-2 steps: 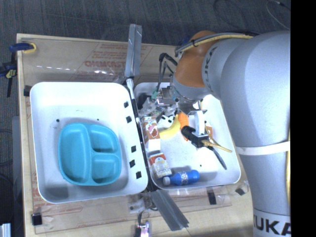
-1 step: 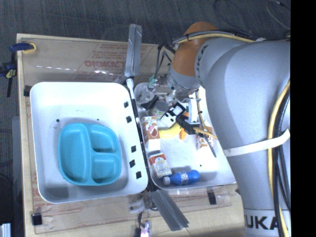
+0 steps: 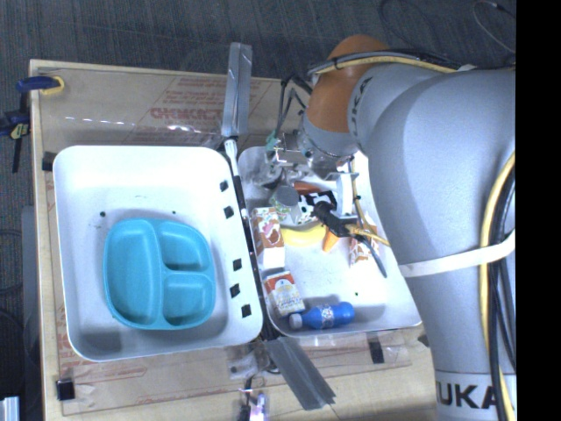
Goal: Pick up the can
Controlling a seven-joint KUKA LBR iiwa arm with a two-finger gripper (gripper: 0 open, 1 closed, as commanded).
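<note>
A small can [image 3: 285, 294] with a red and white label lies on its side near the front left of the right bin [image 3: 396, 310]. My gripper [image 3: 291, 181] is down in the far end of that bin, well behind the can and apart from it. It sits over a clutter of packets, with a round grey-green thing [image 3: 285, 196] right beneath it. The arm's wrist and orange band [image 3: 337, 95] hide the bin's far right corner.
A blue bottle [image 3: 329, 316] lies just in front of the can. A red and white packet [image 3: 267, 231], a yellow item [image 3: 302, 236] and a snack bag [image 3: 359, 251] crowd the bin's middle. A blue divided plate [image 3: 160, 273] rests in the left bin [image 3: 70, 175].
</note>
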